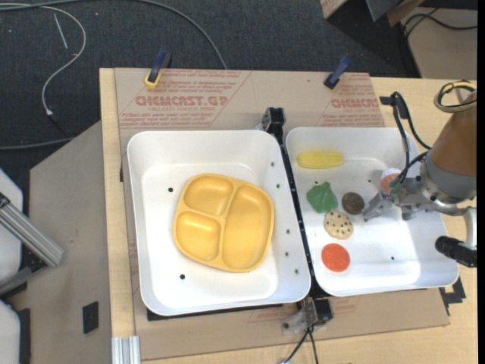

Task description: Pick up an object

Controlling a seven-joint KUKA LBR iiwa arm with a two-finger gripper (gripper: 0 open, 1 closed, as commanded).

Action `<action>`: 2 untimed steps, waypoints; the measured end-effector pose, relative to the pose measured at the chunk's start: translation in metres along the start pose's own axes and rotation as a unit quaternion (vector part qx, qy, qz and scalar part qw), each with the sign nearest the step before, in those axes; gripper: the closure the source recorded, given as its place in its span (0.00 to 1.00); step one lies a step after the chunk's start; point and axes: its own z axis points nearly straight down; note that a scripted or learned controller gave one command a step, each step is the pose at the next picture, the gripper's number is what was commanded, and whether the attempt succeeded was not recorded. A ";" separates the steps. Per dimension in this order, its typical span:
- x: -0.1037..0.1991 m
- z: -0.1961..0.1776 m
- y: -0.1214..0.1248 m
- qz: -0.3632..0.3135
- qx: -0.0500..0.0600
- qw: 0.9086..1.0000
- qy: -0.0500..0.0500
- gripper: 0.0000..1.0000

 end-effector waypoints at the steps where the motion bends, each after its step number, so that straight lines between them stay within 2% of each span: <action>1: -0.001 -0.014 0.002 0.000 -0.004 1.000 -0.001 1.00; 2: -0.002 -0.058 0.000 0.000 -0.005 1.000 -0.003 1.00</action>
